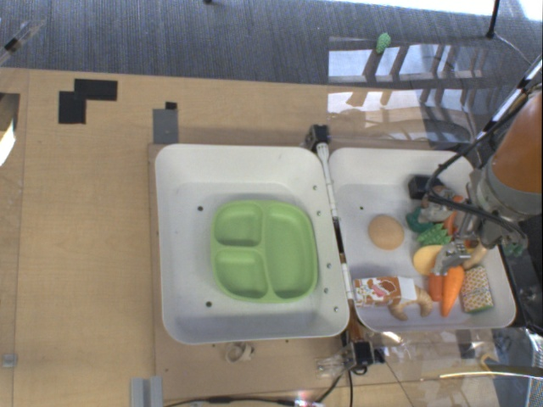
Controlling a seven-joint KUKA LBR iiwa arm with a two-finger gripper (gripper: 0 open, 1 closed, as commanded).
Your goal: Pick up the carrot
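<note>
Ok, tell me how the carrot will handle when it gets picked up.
The carrot looks stiff and molded, so it probably won't flop. Its tapered, rounded body may slip or roll. It lies crowded against neighbouring toys near the end effector, so lifting may jostle them.

The arm [517, 155] was cut off by the right edge. The tool [456, 253] overlapped the carrot's [450, 289] top end; its grip state was indiscernible.
</note>
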